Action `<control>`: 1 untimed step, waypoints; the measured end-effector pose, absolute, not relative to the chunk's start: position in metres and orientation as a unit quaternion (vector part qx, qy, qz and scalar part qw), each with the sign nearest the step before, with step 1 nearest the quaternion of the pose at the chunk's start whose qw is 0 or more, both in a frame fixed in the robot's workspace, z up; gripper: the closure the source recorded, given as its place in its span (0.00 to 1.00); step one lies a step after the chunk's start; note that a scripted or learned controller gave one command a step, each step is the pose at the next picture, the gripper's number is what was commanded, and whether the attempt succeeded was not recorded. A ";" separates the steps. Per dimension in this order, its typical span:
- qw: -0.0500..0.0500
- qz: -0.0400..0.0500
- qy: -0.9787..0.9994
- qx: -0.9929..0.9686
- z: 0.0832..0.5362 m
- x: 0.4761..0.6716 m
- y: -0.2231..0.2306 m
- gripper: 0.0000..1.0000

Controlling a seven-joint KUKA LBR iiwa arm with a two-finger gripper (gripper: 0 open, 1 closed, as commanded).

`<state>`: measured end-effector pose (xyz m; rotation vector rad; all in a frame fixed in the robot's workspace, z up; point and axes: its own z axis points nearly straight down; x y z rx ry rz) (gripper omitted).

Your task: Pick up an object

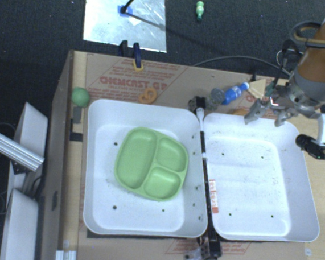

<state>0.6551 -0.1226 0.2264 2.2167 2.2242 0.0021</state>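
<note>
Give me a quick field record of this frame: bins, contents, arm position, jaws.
left bin: shallow white plastic bin, holds one item
item: light green plastic divided plate with three compartments, lying flat near the bin's middle
right bin: shallow white plastic bin, bare floor with small dark specks
arm: grey with orange band, at upper right
gripper: above the right bin's far edge, well apart from the plate
jaws: spread, nothing between them
task status: plate not yet picked up

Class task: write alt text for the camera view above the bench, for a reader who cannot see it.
A green divided plate lies in the left white bin. The gripper, fingers spread, hangs over the far edge of the right white bin, holding nothing. A small green ball sits on the bench beyond the left bin.
</note>
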 end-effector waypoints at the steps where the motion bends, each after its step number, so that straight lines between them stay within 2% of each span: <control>1: -0.001 -0.001 0.707 0.707 0.105 0.660 -0.149 0.00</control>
